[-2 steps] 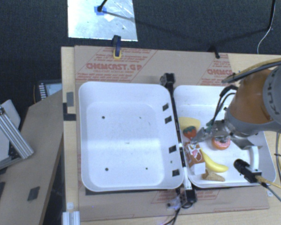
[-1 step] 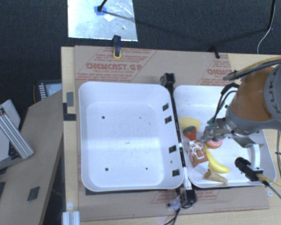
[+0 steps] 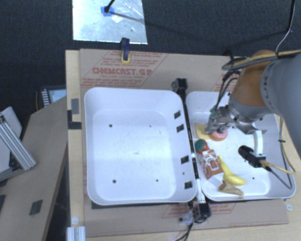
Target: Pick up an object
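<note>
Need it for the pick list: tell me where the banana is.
The banana lies in the right bin, near its front-left corner, just right of the small orange-and-white box and above a tan object.

Grey arm (image 3: 286, 82) enters from right, orange band (image 3: 251, 87) above wrist; wrist angled down and leftward; gripper (image 3: 216, 123) low at far right of scene.

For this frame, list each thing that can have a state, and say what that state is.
tool: low in the right bin, over the pink round item.
pink round item: lying flat, under the tool.
banana: lying on its side.
red and white box: lying against the divider.
left bin: resting level.
right bin: holds the items.
</note>
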Motion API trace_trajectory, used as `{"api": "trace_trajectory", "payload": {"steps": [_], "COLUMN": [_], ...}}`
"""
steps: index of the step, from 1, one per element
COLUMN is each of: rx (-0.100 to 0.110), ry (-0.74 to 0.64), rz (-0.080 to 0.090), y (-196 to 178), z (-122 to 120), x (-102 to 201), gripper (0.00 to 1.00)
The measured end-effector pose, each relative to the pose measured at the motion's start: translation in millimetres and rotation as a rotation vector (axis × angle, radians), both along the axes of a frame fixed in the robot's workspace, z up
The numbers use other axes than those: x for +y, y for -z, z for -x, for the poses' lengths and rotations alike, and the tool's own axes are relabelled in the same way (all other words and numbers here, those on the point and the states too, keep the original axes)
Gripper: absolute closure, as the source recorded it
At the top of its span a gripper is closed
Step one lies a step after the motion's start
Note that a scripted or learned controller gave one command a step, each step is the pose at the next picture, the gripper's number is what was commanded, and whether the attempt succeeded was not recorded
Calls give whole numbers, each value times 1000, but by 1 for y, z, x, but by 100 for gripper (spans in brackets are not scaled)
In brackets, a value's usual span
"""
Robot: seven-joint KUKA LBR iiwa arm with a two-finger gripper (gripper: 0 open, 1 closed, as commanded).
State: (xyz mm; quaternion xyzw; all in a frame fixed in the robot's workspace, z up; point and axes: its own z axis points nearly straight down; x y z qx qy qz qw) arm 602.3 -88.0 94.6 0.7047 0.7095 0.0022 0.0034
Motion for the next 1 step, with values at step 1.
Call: {"api": "trace_trajectory", "payload": {"steps": [1], "rx": [5], "ry": [4], "rz": [-1], "y": [0], "z": [3], "x": [-1], "gripper": [0]}}
